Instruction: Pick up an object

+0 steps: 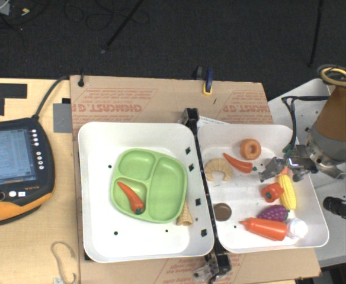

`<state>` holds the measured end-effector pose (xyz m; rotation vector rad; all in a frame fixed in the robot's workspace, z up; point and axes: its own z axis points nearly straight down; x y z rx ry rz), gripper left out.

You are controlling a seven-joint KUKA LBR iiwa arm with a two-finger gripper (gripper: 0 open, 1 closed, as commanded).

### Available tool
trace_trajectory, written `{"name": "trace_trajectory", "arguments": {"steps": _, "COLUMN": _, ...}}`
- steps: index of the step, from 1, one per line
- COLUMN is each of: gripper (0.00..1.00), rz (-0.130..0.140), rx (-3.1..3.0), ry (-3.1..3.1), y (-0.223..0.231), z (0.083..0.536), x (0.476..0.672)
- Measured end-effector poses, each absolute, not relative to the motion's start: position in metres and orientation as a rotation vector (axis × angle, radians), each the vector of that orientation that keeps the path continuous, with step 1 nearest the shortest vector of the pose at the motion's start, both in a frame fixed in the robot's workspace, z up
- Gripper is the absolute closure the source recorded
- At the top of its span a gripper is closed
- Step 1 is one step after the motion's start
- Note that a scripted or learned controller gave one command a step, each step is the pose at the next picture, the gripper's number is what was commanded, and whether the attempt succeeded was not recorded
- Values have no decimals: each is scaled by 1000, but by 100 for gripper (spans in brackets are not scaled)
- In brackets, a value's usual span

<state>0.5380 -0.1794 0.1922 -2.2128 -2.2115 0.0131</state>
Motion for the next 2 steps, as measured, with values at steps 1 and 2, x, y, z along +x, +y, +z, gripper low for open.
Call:
{"name": "trace_trajectory", "arguments": {"steps": 1, "gripper": 0, "rz": 1, "rx": -2219, "ry": -2222, "y": -180, "z": 199, "x": 541}}
{"name": "trace_trajectory", "arguments": {"steps": 2, "gripper": 0, "rz": 5, "rx": -2213, "ry": -2221, "y": -172, "z": 155, "x": 541}}
